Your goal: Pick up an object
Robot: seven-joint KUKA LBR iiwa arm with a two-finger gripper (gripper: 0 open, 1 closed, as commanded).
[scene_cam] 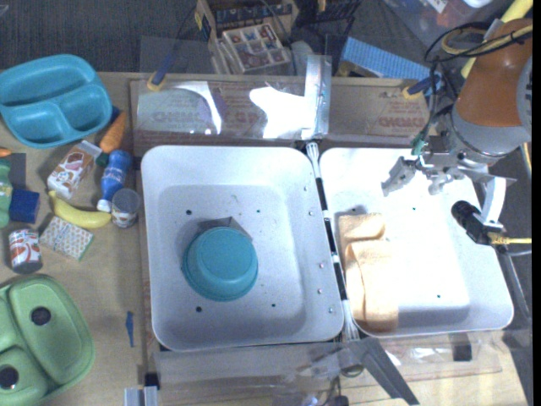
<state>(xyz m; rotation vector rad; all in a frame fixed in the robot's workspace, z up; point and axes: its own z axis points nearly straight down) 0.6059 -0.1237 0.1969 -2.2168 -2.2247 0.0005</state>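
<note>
In the left bin (pixel 169 311) a teal bowl (pixel 221 263) lies upside down near the middle. A tan, cloth-like object (pixel 368 269) rests against the left wall of the right bin (pixel 486 307), running from the middle toward the front. My gripper (pixel 417 178) hangs over the back of the right bin, above and to the right of the tan object and apart from it. Its fingers (pixel 395 178) are spread open with nothing between them.
On the bench left of the bins lie a teal divided tray (pixel 55 98), a banana (pixel 78 211), a blue bottle (pixel 113 178), a small can (pixel 125 206) and green dishes (pixel 38 341). Boxes and a shiny sheet (pixel 228 108) stand behind the bins.
</note>
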